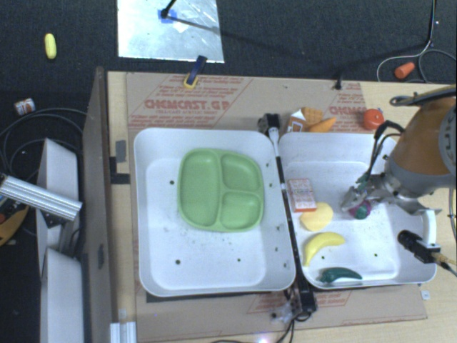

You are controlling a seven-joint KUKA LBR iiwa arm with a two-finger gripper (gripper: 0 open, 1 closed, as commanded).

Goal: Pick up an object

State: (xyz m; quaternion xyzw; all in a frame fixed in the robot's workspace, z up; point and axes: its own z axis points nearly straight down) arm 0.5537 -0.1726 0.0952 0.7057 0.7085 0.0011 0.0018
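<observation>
Divided plate [219,190] lies in left bin [161,263]; banana [323,245] in right bin [378,266]

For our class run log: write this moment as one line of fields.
arm: over right bin | claw: low, at small dark object | grasp: unclear | nearby: banana, yellow fruit, red card | left bin: green plate

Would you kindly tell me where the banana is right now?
The banana lies in the right bin, near its front, between the yellow round fruit behind it and the green pepper in front.
</observation>
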